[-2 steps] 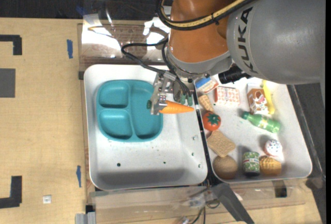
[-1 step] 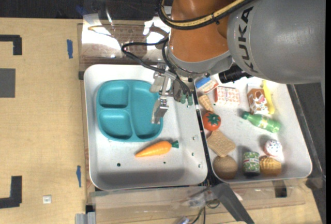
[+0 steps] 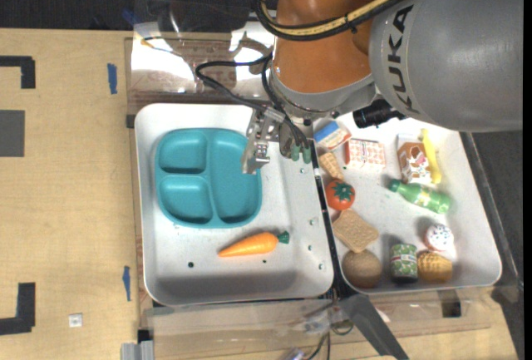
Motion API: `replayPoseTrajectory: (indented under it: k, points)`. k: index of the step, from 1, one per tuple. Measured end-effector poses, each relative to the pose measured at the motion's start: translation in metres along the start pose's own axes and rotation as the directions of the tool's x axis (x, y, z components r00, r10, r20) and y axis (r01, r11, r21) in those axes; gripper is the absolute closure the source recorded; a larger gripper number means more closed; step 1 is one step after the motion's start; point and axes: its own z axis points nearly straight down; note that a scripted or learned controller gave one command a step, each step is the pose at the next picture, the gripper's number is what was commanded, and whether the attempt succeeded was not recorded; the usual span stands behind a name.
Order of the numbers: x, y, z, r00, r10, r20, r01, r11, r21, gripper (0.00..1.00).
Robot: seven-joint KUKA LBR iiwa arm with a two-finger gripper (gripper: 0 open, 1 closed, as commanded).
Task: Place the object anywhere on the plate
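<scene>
A teal plate (image 3: 208, 177) with three compartments lies in the left white bin (image 3: 166, 279). An orange carrot (image 3: 249, 245) with a green top lies on the bin floor just below the plate, apart from it. My gripper (image 3: 273, 148) hangs over the plate's right edge, near the wall between the two bins. Its fingers (image 3: 257, 152) stand open and I see nothing between them. The carrot is well below the gripper in the view.
The right bin (image 3: 486, 267) holds several toy foods: a tomato (image 3: 340, 194), a cracker (image 3: 356, 229), a green bottle (image 3: 421, 197), a small can (image 3: 404, 260) and a brown round item (image 3: 362, 266). The arm's orange band (image 3: 320, 26) covers both bins' far edges.
</scene>
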Motion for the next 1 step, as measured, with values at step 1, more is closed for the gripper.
replayPoseTrajectory:
  k: [1]
  points:
    - [0.0002,-0.0001,0.0007,1.000,0.000,-0.001,0.000,1.000,0.000,0.00]
